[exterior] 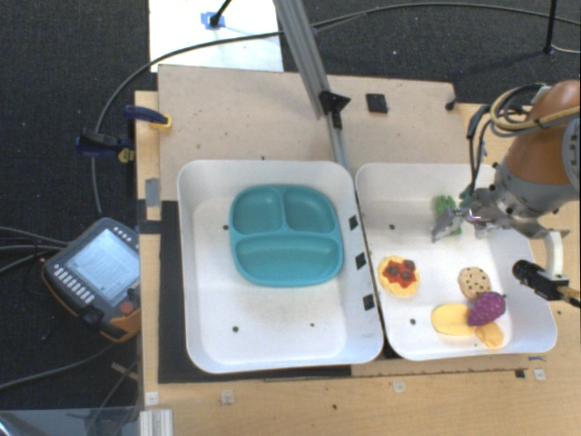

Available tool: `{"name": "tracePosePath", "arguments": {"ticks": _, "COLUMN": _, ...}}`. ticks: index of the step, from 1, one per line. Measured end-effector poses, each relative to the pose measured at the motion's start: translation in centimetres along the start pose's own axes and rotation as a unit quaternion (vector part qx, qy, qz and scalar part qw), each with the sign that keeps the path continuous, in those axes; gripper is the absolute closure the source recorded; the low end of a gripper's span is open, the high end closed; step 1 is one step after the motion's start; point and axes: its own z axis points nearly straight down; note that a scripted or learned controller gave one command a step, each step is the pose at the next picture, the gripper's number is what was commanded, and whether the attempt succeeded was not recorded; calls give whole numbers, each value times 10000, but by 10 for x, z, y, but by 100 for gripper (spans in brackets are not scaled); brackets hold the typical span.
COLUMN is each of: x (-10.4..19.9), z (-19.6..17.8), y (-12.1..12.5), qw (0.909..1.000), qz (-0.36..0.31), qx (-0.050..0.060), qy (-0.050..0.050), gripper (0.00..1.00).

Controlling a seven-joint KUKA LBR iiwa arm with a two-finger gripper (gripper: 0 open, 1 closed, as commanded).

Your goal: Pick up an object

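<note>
Approach step — the gripper (451, 222) hangs over the right bin (399, 184), beside a small green object (444, 205) at its fingertips; finger state cannot be told. Next: descend and close squarely on it.

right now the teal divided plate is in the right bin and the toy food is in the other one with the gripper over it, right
Not quite: the camera view shows the teal divided plate in the left bin, not the right. The toy food, such as the small pizza and purple grapes, lies in the right bin, with the gripper over it.
</note>
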Motion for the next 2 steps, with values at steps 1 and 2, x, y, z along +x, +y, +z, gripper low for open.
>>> {"name": "tracePosePath", "arguments": {"ticks": 1, "x": 0, "z": 52, "y": 0, "qw": 10000, "qz": 13, "qx": -6, "qy": -3, "gripper": 0}}
{"name": "tracePosePath", "arguments": {"ticks": 2, "x": 0, "z": 38, "y": 2, "qw": 10000, "qz": 12, "qx": -35, "qy": -9, "gripper": 100}}
